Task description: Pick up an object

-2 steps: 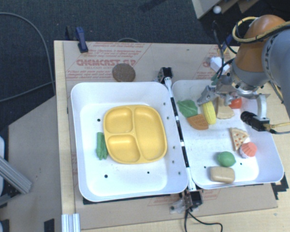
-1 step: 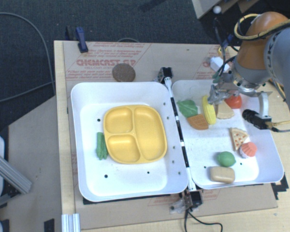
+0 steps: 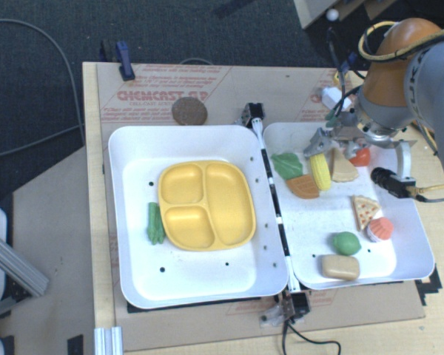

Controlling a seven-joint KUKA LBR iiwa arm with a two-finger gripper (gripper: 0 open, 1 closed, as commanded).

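My gripper [image 3: 333, 146] hangs over the back of the right bin [image 3: 399, 261], open, with nothing seen between its fingers. Just below it lie a yellow corn cob [image 3: 322, 171] and a beige toast piece [image 3: 345, 171], with a small red item [image 3: 361, 157] at its right. A green leaf [image 3: 286, 164] and an orange-brown piece [image 3: 305, 188] lie to the left of the corn. Further forward are a pizza slice [image 3: 365, 211], a pink-red item [image 3: 380, 229], a green ball [image 3: 346, 242] and a tan bread roll [image 3: 340, 267].
The left bin [image 3: 133, 272] holds a yellow compartment plate [image 3: 207, 204] and a green bean pod [image 3: 156, 222] beside it. A black divider rail [image 3: 275, 205] runs between the bins. A brown disc [image 3: 189, 112] sits on the cardboard behind the left bin.
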